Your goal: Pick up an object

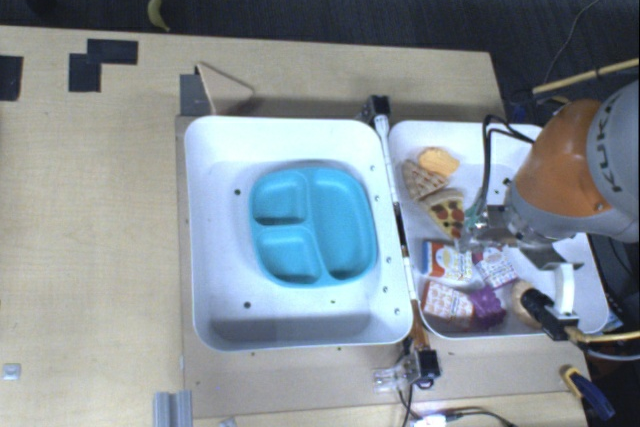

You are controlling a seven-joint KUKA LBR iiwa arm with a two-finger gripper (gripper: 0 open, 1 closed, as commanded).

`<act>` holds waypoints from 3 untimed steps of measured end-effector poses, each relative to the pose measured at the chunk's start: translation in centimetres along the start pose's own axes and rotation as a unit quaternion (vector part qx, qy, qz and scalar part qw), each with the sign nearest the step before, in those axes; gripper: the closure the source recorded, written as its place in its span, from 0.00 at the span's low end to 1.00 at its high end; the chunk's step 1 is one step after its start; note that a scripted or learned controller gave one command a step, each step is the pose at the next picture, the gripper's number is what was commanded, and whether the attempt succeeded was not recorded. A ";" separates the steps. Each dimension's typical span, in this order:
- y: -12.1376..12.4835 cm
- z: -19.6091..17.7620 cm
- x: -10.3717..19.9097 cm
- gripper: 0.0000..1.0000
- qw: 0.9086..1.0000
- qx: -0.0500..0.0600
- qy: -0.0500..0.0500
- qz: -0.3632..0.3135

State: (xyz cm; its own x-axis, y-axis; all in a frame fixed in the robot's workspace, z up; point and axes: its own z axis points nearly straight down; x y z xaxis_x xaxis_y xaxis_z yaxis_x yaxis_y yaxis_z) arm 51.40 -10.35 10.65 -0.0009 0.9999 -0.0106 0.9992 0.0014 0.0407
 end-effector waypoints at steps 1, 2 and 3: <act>10.5 -7.6 5.8 1.00 1.000 0.017 0.006 -0.003; 10.4 -7.5 5.7 0.00 1.000 0.019 0.005 -0.003; 4.9 2.2 1.9 0.00 1.000 0.018 0.005 -0.001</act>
State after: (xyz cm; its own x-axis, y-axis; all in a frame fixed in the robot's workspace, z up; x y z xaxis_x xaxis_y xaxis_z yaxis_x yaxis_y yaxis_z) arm 56.39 -8.47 8.68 -0.0034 1.0000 -0.0005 1.0000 0.0034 0.0050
